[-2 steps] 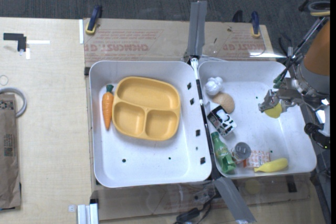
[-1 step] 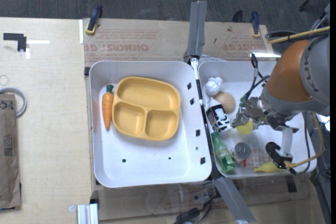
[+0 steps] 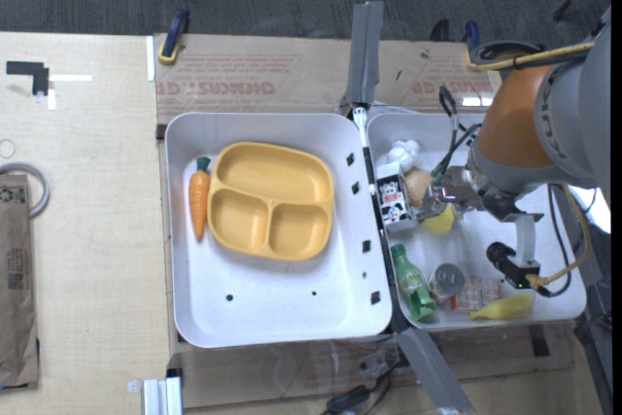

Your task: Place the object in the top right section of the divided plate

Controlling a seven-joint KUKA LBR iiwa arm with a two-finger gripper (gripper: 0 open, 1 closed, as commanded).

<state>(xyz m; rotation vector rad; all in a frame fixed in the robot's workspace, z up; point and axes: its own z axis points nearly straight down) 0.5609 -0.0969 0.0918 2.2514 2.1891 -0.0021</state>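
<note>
The robot's jaws (image 3: 437,192) hang low in the right bin (image 3: 564,306) among clutter — whether open or closed cannot be told — apparently hunting an object. The yellow divided plate (image 3: 272,199) waits in the left bin (image 3: 282,306), a toy carrot (image 3: 199,199) beside it.

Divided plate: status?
Gripper low in right bin, among clutter. Divided plate in left bin, sections bare. Carrot beside plate's left edge.

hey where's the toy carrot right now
The carrot lies in the left bin, along the left edge of the yellow divided plate, green top pointing away from the camera, in the camera view.
</note>
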